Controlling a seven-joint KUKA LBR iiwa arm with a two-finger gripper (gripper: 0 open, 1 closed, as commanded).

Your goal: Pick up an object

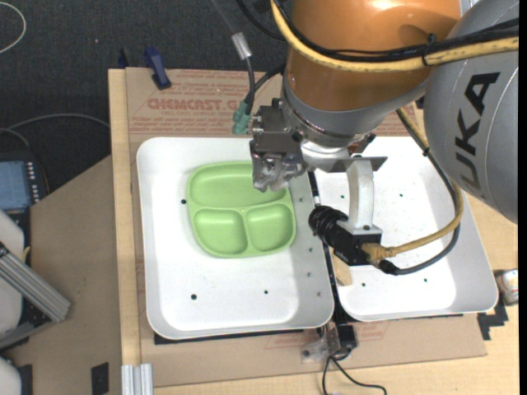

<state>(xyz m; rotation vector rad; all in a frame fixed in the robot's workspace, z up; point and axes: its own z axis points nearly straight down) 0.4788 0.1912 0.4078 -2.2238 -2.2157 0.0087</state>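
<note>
The green divided plate lay in the left bin. The gripper stood at the plate's far right rim; finger state could not be determined. Judged stage: approach to grasp. Next move would require closing on the rim, then lifting.
</note>
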